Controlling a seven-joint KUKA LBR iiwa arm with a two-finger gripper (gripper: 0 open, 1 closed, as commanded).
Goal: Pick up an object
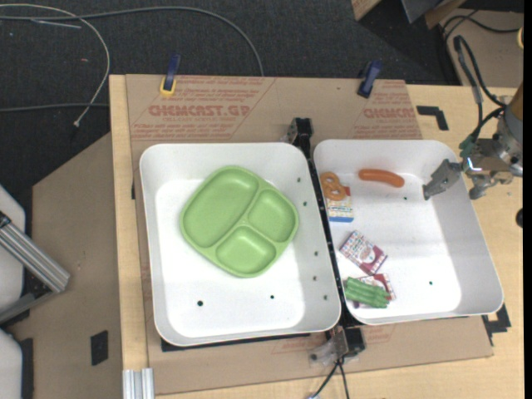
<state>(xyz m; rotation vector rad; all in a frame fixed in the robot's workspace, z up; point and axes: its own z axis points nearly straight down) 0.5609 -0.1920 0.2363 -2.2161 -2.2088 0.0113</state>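
Bench (249, 110) carrying two bins | left bin (158, 223) holding green tray (239, 220) | gripper (459, 179) hanging open, gripping nothing, over right bin (432, 248) near sausage (381, 176)

One fixed camera looks down at a slant from above, taking in both white bins (158, 248) whole.

Two blue clamps (172, 71) on the cardboard sheet's (274, 110) far edge, cables (100, 40) across dark carpet (249, 15).
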